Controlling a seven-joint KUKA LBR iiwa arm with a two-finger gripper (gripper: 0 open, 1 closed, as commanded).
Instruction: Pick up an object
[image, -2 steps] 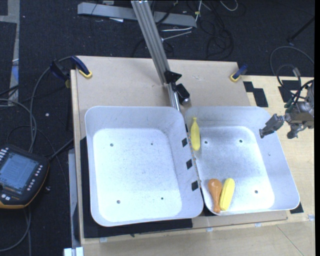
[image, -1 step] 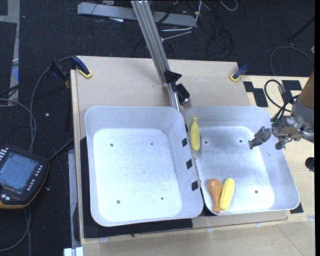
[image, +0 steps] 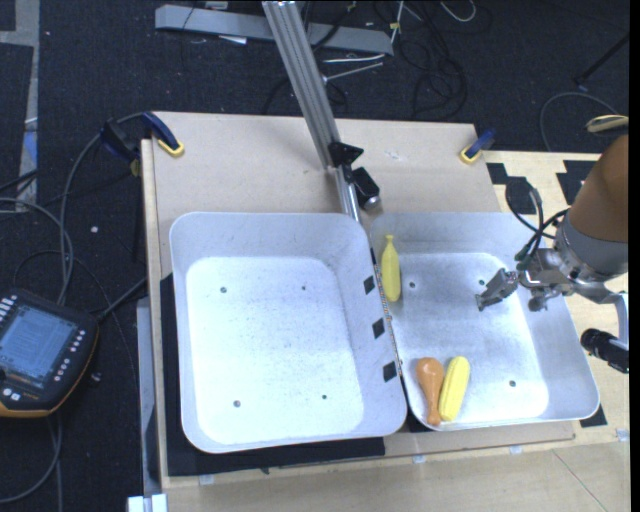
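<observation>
Reaching in from the right, the grey arm (image: 600, 225) is seen over the right bin (image: 560, 385), its orange band near the frame edge. The end effector (image: 495, 290) is positioned above the bin's upper middle, with nothing seen between its fingers; whether they are apart or together cannot be told. Three objects are noted in the right bin: a yellow banana-shaped piece (image: 390, 268) lying against the left wall near the divide, and, at the lower left corner, an orange piece (image: 431, 385) touching a yellow corn-like piece (image: 454, 388) just beside it. All three are well apart from the end effector. The left bin (image: 190, 300) is set alongside on the bench (image: 250, 165).
</observation>
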